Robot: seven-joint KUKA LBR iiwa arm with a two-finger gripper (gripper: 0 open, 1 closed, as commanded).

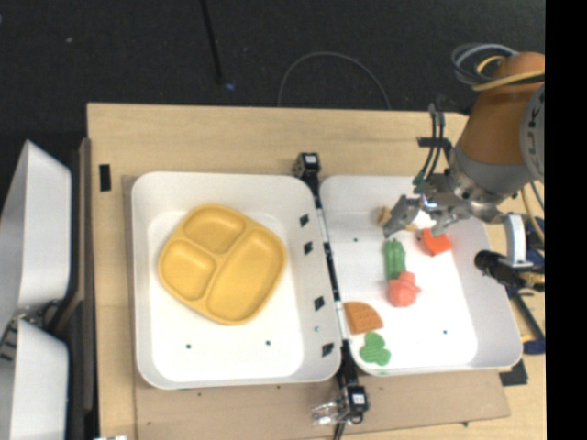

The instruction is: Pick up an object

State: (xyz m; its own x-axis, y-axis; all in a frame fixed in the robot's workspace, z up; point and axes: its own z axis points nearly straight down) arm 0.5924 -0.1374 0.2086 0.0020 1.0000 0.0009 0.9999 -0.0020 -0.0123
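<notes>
One gripper (417,214) over right bin (459,337), fingers spread, grasping nothing, near orange block (436,242)

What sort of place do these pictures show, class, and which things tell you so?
Most likely a robot lab test bench. A grey and orange arm reaches over two white bins on a wooden bench. One bin holds a yellow divided plate, the other small toy foods.
</notes>
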